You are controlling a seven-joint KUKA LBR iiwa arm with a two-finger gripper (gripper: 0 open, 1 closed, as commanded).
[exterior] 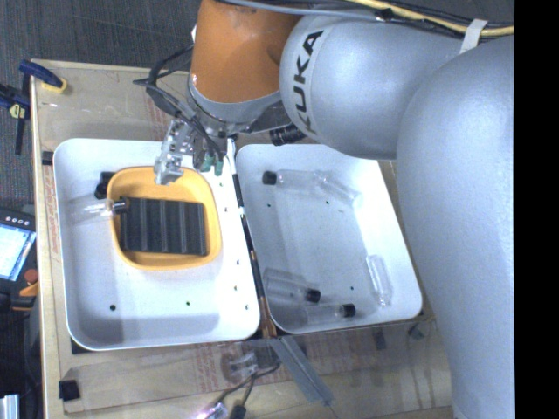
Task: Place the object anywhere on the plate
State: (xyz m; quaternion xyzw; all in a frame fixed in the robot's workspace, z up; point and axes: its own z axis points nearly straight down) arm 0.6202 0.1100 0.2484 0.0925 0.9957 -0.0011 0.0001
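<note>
The arm reaches in over the counter, and its fingers hang over the far rim of the yellow plate in the left bin. Whether they are released or clenched on anything I cannot tell. Just below the fingers the plate carries a dark ribbed block. Off to their right, in the other bin, lie several clear tubes with black caps.

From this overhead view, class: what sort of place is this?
Probably a robotics lab bench: a KUKA arm over two white bins, clamps on the bench edge, loose cables.
</note>
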